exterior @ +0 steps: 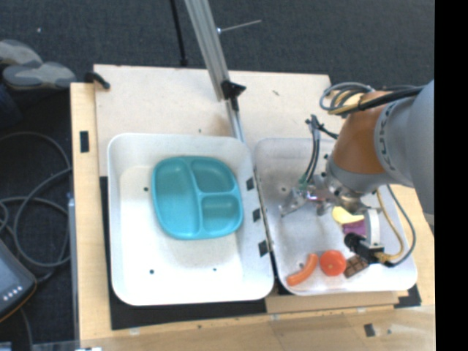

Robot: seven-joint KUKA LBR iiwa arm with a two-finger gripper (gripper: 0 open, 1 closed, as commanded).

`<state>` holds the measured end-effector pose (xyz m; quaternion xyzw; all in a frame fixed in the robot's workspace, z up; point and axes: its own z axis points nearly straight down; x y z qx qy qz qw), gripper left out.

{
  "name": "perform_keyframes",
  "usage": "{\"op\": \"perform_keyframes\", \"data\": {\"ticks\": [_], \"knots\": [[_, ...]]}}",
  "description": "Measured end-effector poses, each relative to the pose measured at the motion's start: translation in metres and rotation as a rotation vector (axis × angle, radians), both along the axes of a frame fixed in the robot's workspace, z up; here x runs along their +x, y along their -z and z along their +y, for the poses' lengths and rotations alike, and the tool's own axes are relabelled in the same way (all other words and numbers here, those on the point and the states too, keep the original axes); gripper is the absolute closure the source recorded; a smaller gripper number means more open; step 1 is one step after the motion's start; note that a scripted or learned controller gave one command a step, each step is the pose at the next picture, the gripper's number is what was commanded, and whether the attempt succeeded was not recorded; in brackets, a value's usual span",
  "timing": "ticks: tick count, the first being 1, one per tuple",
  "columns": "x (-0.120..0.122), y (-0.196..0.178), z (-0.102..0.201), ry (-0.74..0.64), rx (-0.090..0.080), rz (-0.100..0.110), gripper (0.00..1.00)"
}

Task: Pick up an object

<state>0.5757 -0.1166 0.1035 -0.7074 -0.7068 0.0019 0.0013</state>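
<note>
Bench: wooden top (pixel 175 101) carrying two shallow white bins side by side, dark floor around.
Left bin (pixel 131 269): holds a teal divided plate (pixel 197 197).
Right bin (pixel 281 159): holds an orange carrot (pixel 302 269), an orange ball (pixel 333 262), a brown item (pixel 356 266), and purple (pixel 355 227) and yellow (pixel 345 215) pieces.
Arm (pixel 380 141): enters from the right, wrist angled down over the right bin's middle.
Gripper (pixel 316 196): low above the bin floor; finger state cannot be told.

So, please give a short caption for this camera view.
Arm over right bin of small objects; teal divided plate in left bin.
</note>
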Motion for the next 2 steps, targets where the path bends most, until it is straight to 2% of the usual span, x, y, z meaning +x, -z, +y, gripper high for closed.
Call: {"op": "perform_keyframes", "data": {"ticks": [1, 2], "knots": [[0.002, -0.015, -0.001, 0.007, 0.000, -0.008, 1.00], [0.012, -0.075, -0.003, -0.003, -0.001, -0.012, 1.00]]}}
